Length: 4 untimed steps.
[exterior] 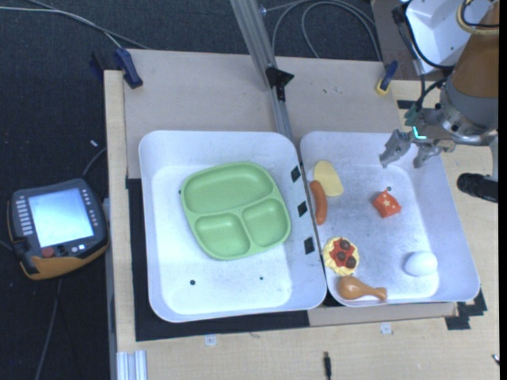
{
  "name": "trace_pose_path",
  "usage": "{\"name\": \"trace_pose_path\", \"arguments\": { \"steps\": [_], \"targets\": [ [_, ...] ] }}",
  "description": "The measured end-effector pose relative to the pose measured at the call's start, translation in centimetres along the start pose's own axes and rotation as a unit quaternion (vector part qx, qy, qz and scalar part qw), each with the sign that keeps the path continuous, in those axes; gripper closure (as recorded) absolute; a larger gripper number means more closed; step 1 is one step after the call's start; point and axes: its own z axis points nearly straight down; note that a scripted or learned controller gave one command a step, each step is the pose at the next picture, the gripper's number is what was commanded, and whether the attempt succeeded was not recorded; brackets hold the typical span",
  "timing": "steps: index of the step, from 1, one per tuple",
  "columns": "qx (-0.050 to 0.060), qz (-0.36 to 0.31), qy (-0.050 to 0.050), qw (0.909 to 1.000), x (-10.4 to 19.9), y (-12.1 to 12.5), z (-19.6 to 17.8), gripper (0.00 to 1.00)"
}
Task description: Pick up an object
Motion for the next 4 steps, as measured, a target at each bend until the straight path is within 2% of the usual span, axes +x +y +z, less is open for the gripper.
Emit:
{"name": "trace_pose_path", "arguments": {
  "steps": [1, 2, 3, 4],
  "targets": [
    [-0.002, 0.0, 0.0, 1.0, 0.0, 0.1, -0.2, 0.0],
    [0.0, 0.0, 0.0, 1.0, -0.8, 0.5, 4.4, 0.0],
    [0.001, 0.0, 0.001, 1.0, 0.1, 0.3, 10.4, 0.0],
    [-0.001, 0.0, 0.0, 1.0, 0.1, 0.4, 14.7, 0.0]
  ]
}}
